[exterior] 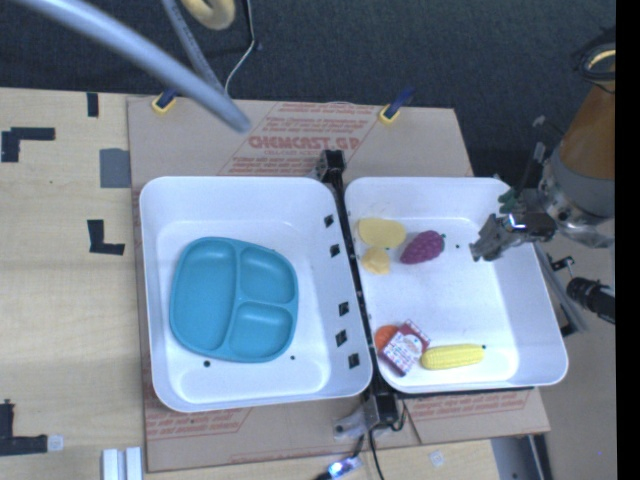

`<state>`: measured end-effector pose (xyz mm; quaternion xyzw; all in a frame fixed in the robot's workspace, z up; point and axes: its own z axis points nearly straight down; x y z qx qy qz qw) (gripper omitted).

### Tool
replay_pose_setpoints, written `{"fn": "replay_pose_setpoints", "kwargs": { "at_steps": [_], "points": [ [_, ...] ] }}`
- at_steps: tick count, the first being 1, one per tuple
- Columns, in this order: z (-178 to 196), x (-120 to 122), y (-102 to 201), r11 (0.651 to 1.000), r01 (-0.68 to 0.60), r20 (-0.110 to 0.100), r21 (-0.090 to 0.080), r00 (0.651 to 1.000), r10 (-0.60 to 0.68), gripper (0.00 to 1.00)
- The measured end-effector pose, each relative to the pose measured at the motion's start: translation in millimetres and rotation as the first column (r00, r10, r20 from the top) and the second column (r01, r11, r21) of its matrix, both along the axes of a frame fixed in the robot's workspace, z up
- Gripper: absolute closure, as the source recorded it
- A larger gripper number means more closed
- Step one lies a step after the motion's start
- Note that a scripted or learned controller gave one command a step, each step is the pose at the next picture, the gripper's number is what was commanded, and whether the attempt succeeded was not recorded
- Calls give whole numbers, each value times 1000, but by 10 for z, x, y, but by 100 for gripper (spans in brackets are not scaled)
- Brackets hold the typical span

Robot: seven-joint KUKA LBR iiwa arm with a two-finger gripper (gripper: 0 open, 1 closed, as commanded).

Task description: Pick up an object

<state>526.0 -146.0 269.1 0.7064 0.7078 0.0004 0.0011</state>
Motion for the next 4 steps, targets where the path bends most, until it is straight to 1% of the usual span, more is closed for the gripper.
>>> {"fn": "replay_pose_setpoints", "kwargs": {
  "at_steps": [2, 3, 4],
  "points": [
    [-248, -80, 909, 1000, -3, -5, 2, 1000, 3, 100],
    [-208, -133, 1431, 1000, -5, -4, 3, 1000, 5, 100],
    [-175, -114, 1935, 1000, -5, -4, 2, 1000, 5, 100]
  ]
}}
